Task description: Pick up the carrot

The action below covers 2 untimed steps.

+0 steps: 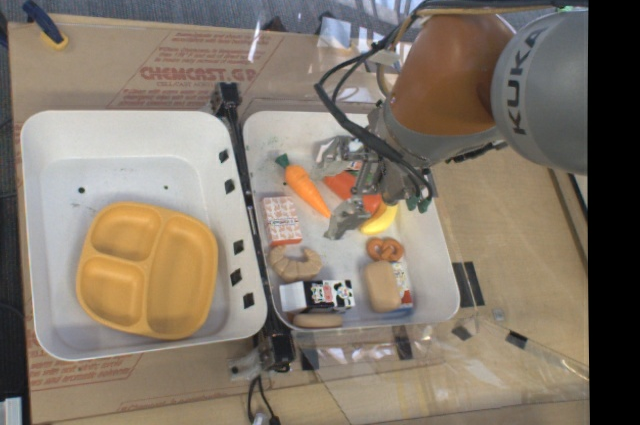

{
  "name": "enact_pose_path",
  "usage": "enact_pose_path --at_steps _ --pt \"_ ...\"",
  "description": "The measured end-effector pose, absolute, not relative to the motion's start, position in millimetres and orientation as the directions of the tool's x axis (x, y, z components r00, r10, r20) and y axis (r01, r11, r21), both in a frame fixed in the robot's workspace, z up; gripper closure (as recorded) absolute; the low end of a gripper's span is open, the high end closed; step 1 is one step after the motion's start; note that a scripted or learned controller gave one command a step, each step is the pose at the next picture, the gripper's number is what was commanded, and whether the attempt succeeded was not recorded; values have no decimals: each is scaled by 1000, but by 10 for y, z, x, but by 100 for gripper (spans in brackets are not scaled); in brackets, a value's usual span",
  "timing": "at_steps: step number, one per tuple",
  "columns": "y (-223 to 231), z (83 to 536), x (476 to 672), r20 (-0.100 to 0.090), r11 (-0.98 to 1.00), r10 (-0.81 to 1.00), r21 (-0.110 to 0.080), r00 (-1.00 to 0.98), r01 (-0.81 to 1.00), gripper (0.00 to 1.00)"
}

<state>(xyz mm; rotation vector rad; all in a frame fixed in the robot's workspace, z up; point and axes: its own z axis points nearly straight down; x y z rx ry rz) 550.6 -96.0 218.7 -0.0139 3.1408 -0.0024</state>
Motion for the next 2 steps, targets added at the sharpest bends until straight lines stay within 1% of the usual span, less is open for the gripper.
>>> enact_pose_path --at_steps 1,2 --pt "-1154 892 5956 7 999 -47 2 -999 -47 0" --pt "-1136 1048 5997 -4 998 -56 -1 -998 -56 100"
